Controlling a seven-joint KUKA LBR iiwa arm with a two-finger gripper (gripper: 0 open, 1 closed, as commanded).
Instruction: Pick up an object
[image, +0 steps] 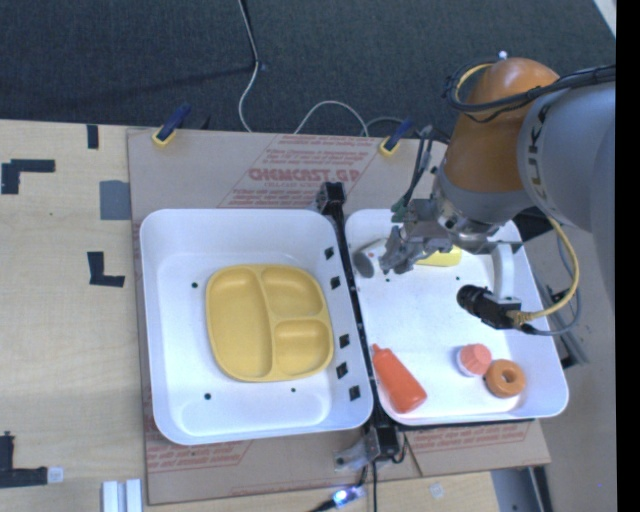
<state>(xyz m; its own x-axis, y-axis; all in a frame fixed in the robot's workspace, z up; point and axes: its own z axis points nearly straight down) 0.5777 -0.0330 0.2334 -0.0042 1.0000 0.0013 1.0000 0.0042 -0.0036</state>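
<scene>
Camera view: gripper hangs low in the right bin's upper-left part; its grip state cannot be told. Orange carrot, pink piece and doughnut lie lower right.

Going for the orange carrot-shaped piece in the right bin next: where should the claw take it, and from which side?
Grip the carrot across its middle, coming straight down from above. It lies flat and slanted, its long axis running from upper left to lower right, so the fingers should close across its narrow width. Its left side sits close to the bin wall, so leave clearance there.
</scene>
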